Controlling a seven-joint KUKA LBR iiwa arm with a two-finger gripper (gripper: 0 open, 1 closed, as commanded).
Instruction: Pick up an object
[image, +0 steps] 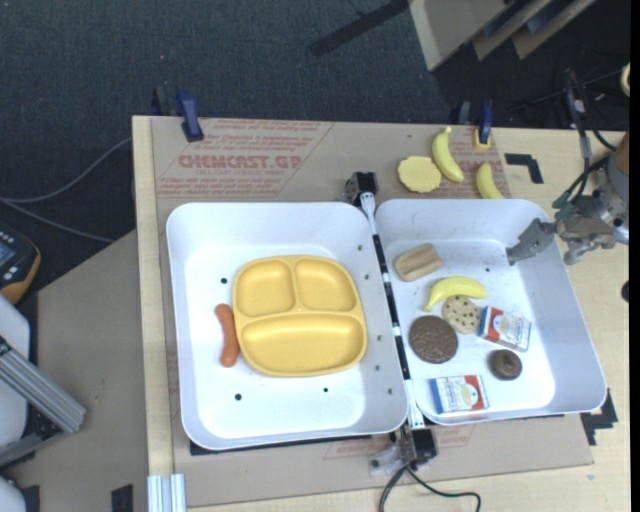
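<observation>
My gripper (552, 247) hangs over the upper right part of the right bin (572, 330), open, with nothing between its fingers (524, 244). Below and left of it in that bin lie a tan bread roll (417, 262), a yellow banana (455, 291), a chocolate-chip cookie (461, 314), a round brown patty (433, 339), a small red and white carton (505, 328), a dark donut (506, 365) and a blue and white box (459, 393). The nearest of them, the banana and carton, are well apart from the fingers.
The left bin (200, 260) holds a yellow divided plate (298, 315) and an orange sausage (228, 334) beside it. On the bench behind the right bin lie two bananas (447, 155) (487, 181) and a yellow round piece (419, 174). Blue clamps (187, 114) grip the back edge.
</observation>
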